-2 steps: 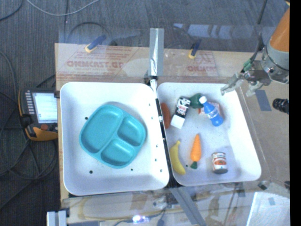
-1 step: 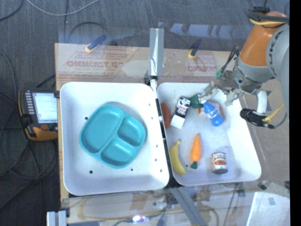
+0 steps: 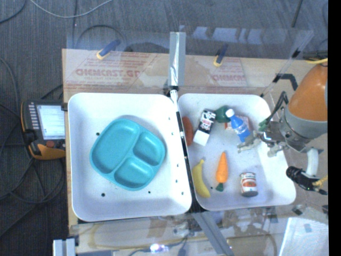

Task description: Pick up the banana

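The yellow banana [image 3: 200,178] lies in the right bin [image 3: 277,193], near its front left corner and close to the wall between the bins. An orange carrot [image 3: 221,167] lies just to the banana's right. My gripper [image 3: 249,143] hangs over the right side of that bin, just below a blue bottle [image 3: 239,125]. It is well to the right of the banana and farther back, with nothing visibly held. The grey arm with its orange band [image 3: 313,95] comes in from the right.
The right bin also holds a small can [image 3: 248,184], a white and black bottle [image 3: 204,127], a green item [image 3: 221,114] and a reddish sausage [image 3: 187,130] by the left wall. A teal divided plate [image 3: 128,152] sits in the left bin [image 3: 80,196].
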Robot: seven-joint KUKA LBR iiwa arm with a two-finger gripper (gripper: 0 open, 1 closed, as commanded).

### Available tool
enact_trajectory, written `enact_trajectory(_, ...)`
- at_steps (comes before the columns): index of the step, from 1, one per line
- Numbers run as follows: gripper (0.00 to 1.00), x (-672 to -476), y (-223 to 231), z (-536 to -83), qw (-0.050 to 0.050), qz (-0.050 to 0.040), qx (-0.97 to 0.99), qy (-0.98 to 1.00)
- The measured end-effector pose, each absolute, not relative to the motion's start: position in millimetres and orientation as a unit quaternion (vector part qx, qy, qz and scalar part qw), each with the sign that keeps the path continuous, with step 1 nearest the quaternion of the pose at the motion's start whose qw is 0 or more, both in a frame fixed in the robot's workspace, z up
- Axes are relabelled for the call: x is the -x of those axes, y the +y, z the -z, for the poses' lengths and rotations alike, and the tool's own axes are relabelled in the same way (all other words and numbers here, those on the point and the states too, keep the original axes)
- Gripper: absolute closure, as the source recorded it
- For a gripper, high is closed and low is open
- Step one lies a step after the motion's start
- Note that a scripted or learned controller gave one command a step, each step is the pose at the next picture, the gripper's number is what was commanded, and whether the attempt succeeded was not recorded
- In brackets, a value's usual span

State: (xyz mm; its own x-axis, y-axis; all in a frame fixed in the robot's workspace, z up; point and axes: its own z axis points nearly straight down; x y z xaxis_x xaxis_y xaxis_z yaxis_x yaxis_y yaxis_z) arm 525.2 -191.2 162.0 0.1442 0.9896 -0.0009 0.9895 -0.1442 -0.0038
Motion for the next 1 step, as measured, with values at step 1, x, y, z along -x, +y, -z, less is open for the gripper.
enact_trajectory(1,0.00,-485.0,-97.9,-315.6,0.000,-0.0007,0.736,-0.677)
